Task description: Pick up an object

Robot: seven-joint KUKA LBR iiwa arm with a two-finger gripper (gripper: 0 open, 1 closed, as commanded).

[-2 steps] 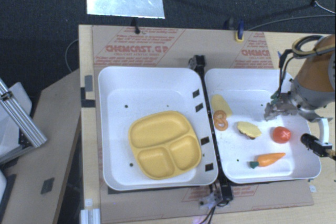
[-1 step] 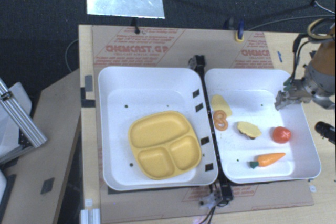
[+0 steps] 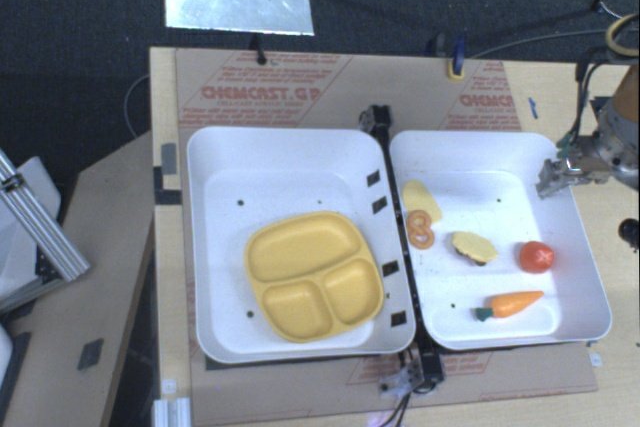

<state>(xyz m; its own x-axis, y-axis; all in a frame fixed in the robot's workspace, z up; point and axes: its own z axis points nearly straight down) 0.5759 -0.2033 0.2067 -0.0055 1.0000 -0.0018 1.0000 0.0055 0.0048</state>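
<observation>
Bench board (image 3: pixel 260 93) printed "CHEMCAST GP" bears two white bins (image 3: pixel 300 150)

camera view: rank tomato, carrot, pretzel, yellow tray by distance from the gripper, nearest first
Measured from the gripper at the right bin's far right rim:
1. Tomato, right side of the right bin, just below the gripper.
2. Carrot, near the right bin's front edge.
3. Pretzel, by the right bin's left wall.
4. Yellow tray, in the left bin.

Yellow tray (image 3: pixel 315 288) fills the left bin (image 3: pixel 215 155); tomato (image 3: pixel 536 257) and carrot (image 3: pixel 512 304) lie at the right bin's (image 3: pixel 590 315) four o'clock; gripper (image 3: pixel 560 172) hovers at its two o'clock.
</observation>
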